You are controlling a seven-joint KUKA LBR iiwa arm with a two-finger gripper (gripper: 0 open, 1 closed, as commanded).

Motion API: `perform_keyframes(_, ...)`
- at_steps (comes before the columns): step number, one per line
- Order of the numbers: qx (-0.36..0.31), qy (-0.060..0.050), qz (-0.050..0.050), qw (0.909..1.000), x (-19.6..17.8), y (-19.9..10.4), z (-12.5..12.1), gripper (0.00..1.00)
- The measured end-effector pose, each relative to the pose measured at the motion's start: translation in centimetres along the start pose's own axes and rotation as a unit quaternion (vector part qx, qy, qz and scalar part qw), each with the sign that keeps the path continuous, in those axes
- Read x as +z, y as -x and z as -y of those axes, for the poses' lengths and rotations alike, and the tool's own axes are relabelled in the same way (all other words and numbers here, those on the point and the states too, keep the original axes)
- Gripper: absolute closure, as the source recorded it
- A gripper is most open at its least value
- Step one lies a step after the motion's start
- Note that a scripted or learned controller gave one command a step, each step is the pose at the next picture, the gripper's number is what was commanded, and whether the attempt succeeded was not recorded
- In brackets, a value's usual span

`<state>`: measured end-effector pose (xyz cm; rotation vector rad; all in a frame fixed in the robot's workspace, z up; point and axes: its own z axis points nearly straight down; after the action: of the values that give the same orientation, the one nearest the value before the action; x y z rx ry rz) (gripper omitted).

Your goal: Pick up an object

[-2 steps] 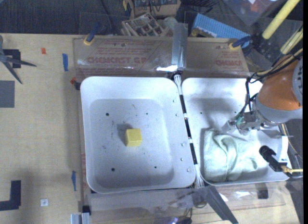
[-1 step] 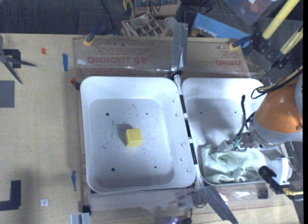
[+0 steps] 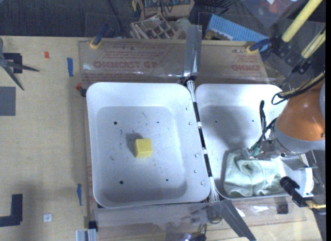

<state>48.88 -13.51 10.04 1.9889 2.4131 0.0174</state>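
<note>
A small yellow block (image 3: 144, 148) lies near the middle of the left bin (image 3: 103, 100). A crumpled pale green and white cloth (image 3: 251, 175) fills the near part of the right bin (image 3: 227, 105). My gripper (image 3: 257, 153) hangs low over the cloth's far edge, right at its top folds, with the arm's orange band (image 3: 302, 116) above it at the right. The gripper's tips are buried among cables and cloth folds.
The two white bins sit side by side with a thin divider (image 3: 199, 131) between them. A clear plastic wall (image 3: 176, 61) stands behind them. Small dark specks dot the left bin's floor. Clutter and cables lie beyond the bench at the back.
</note>
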Motion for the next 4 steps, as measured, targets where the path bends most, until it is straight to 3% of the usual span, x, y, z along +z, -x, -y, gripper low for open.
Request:
perform_keyframes(1, 0.266, -0.001, 0.001, 0.9640, 1.0, -0.5, 0.3, 1.00)
perform_keyframes(2, 0.680, -0.001, 0.003, 0.7332, 1.1, -1.1, 0.3, 1.00)
perform_keyframes(3, 0.690, -0.009, 0.005, 0.7237, 0.2, 0.8, 1.1, 1.00)
perform_keyframes(4, 0.703, -0.010, 0.005, 0.7108, -0.8, 0.6, 0.5, 1.00)
